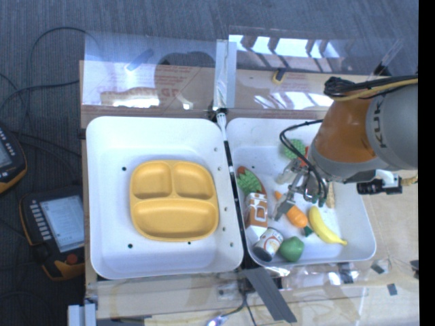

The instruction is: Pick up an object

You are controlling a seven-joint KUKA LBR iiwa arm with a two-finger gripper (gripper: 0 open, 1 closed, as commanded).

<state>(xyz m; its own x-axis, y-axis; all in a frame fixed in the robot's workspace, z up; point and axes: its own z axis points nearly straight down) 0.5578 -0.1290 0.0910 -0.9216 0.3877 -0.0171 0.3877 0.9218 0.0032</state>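
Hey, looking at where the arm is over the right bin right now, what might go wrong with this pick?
1. Clutter: the pincer hangs over tightly packed items, the carrot, banana and orange carton, so it may likely nudge neighbours or catch two at once.
2. Rolling: the green apple and small can lie against the bin's near wall; a bump could shift them.
3. The carrot looks small and tapered, so it might slip.
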